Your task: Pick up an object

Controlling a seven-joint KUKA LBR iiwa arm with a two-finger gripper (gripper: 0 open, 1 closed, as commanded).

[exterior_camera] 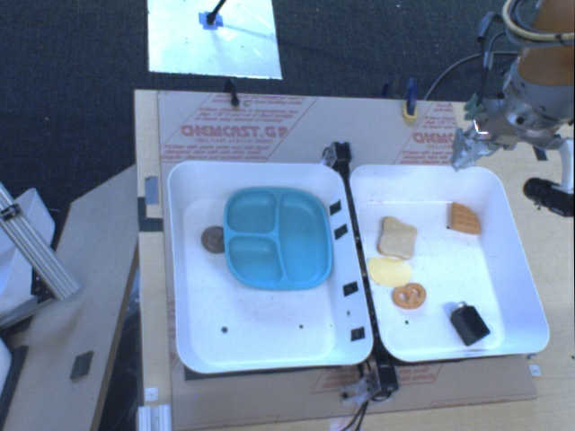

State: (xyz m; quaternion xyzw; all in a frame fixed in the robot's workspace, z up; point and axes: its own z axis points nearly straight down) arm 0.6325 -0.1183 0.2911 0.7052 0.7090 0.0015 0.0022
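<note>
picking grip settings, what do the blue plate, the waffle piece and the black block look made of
Blue plate: likely hard plastic, smooth with a soft sheen, moulded into three compartments. Waffle piece: probably plastic or rubber toy food, matte orange with a grid pattern. Black block: dark and fairly matte; material unclear, maybe plastic.

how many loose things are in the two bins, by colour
Blue: 1, divided plate
Grey-brown: 1, round disc
Orange: 2, waffle piece, pretzel
Tan: 1, bread slice
Yellow: 1, flat oval piece
Black: 1, small block
Total: 7
</note>
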